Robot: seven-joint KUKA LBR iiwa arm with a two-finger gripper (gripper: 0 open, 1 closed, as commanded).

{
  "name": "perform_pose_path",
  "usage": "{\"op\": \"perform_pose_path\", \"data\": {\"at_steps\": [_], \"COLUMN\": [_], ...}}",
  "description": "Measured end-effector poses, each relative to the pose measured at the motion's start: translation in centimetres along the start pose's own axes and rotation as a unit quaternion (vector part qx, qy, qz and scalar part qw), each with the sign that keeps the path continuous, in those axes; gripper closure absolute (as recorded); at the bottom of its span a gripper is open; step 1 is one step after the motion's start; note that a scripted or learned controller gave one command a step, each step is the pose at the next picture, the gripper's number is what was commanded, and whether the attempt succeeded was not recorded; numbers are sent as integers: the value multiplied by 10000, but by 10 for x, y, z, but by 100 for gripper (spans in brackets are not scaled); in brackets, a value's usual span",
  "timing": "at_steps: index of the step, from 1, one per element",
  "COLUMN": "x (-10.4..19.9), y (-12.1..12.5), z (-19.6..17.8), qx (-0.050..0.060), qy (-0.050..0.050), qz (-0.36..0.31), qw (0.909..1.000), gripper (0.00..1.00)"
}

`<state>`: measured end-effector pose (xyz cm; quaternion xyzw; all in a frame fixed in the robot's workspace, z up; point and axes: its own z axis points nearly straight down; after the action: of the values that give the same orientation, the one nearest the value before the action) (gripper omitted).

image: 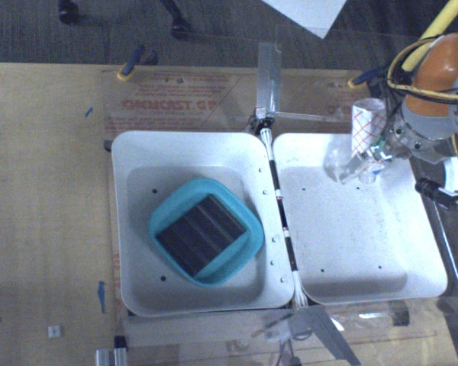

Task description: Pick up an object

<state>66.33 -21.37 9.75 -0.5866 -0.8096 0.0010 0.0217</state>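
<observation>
Beside hand (375, 152), clear bottle (349, 166), right bin (366, 273)

Two white bins (130, 158), one blue container (244, 223), one paper cup (366, 128).

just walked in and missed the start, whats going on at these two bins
A grey arm with an orange band reaches in from the right, its gripper over the top corner of the right bin. A white cup with a red pattern and something clear and crumpled sit right at the gripper; whether it holds either is unclear. A blue container with a dark ridged insert lies untouched in the left bin.
</observation>
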Motion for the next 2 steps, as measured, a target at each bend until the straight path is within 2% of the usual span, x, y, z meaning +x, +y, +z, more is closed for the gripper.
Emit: {"op": "perform_pose_path", "data": {"at_steps": [1, 2], "x": [2, 53], "y": [-19, 20], "z": [11, -61], "qx": [-128, -140], "qy": [-145, -200], "qz": [-1017, -953], "qw": [9946, 9951], "gripper": [100, 100]}}
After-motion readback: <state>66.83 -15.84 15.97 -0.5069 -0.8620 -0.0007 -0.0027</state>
